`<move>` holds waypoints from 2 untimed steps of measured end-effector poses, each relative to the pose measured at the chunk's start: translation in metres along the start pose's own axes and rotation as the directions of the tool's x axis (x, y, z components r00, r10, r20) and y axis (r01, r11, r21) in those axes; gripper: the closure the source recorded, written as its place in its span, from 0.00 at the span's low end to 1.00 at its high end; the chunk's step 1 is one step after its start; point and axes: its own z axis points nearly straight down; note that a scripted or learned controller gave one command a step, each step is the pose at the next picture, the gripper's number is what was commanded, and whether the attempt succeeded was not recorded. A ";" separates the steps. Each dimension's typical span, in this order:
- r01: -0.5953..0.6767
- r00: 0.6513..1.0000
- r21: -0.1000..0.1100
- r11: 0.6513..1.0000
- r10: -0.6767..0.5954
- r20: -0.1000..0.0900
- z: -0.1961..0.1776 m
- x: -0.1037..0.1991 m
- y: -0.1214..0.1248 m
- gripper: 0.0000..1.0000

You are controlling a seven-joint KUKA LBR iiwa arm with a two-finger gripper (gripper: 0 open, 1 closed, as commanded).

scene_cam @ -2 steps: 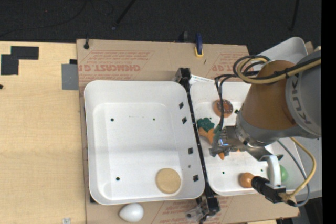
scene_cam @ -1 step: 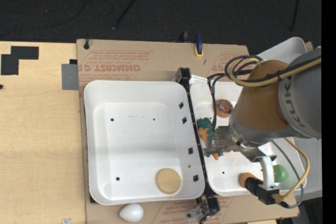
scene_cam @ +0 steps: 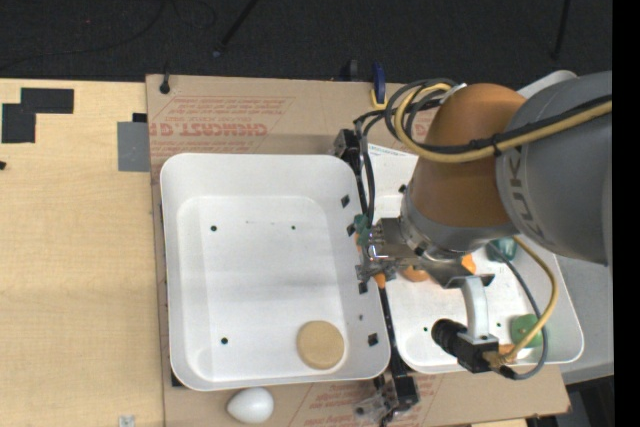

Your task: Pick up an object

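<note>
A flat round tan disc [scene_cam: 320, 344] lies near the smooth white plastic left bin's [scene_cam: 190, 245] front right corner. The pincer [scene_cam: 440, 275], low over the right bin [scene_cam: 565, 340], is mostly hidden by the grey arm's [scene_cam: 560, 165] orange band; I cannot tell its state.

my one camera sits fixed above the surface [scene_cam: 70, 245], looking down at a slant on both white bins [scene_cam: 190, 215]; the arm [scene_cam: 520, 165] enters from its right.

A pale wooden counter [scene_cam: 70, 255] carries a cardboard sheet [scene_cam: 240, 120]. Two white bins [scene_cam: 180, 245] sit side by side on the cardboard. A white egg-shaped object [scene_cam: 249, 405] lies just before the left bin.
</note>
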 end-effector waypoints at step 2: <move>-0.003 1.000 0.010 1.000 0.003 0.003 -0.060 0.037 -0.006 1.00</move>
